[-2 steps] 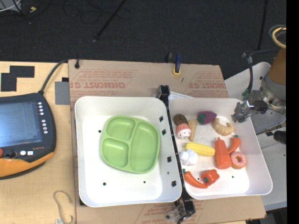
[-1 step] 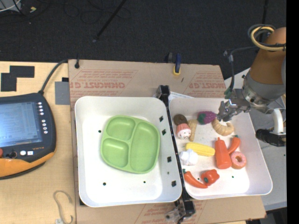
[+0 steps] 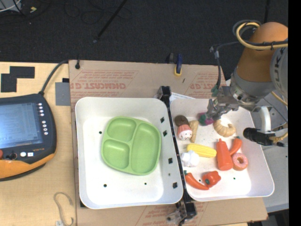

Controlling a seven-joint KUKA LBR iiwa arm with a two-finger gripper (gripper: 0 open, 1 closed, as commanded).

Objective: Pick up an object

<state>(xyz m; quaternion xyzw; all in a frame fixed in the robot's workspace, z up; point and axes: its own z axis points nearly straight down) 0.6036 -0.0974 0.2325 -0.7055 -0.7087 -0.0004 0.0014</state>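
Beside toys in the right bin [image 3: 263, 185], the left bin [image 3: 89, 192] holds a green plate [image 3: 131, 146].

Green divided plate [image 3: 131, 145] in left bin [image 3: 89, 126], teach pendant [image 3: 23, 133] on bench

Contents: 2 white bins [image 3: 94, 126], 1 green divided plate [image 3: 131, 146], about 10 toy food items [image 3: 224, 155], 1 pendant [image 3: 23, 133].
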